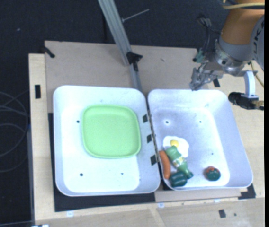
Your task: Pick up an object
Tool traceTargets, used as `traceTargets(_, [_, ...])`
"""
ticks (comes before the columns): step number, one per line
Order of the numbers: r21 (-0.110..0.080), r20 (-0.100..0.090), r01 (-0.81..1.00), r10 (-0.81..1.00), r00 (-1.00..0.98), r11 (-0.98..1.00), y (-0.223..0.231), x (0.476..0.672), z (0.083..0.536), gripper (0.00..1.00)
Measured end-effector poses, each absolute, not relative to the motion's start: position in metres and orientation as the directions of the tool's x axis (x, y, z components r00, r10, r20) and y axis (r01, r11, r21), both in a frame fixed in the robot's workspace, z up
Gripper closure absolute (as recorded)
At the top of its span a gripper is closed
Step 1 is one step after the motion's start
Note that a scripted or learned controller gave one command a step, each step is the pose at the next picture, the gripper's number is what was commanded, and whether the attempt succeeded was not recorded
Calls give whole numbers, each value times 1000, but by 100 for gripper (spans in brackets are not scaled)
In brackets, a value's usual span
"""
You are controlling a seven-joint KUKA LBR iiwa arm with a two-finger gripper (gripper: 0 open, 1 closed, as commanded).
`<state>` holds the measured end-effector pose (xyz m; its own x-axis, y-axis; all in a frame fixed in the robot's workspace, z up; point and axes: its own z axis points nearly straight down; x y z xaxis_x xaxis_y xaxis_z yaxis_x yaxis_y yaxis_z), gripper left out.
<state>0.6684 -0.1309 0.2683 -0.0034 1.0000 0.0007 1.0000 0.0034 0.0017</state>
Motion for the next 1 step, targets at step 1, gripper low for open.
traceTargets(1, [1, 1, 1000, 1000, -3, 3, -87, 658, 269, 100])
